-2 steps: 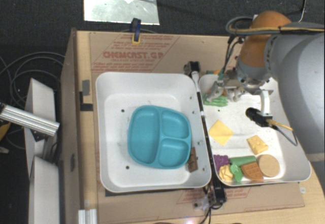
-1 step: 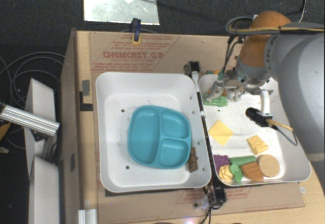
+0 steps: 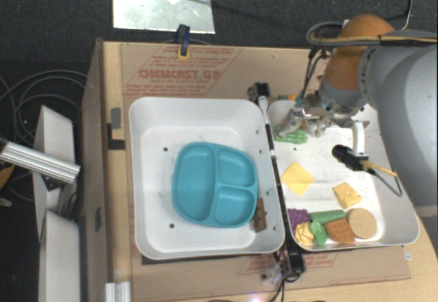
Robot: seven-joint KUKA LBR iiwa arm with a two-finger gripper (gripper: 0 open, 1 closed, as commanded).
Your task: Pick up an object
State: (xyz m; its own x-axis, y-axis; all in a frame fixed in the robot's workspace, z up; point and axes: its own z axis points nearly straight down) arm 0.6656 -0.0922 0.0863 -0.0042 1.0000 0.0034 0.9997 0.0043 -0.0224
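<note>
The gripper (image 3: 307, 122) is down in the far left corner of the right bin (image 3: 404, 225); whether it is open or closed I cannot tell from here. A green leafy piece (image 3: 293, 135) lies right at its near side, against the bin's left wall. Nearer lie a yellow slice (image 3: 297, 178) and a tan cracker (image 3: 346, 194). A round biscuit (image 3: 363, 222) and purple grapes (image 3: 297, 216) sit along the near edge. The left bin (image 3: 147, 157) holds a blue divided plate (image 3: 214, 184).
</note>
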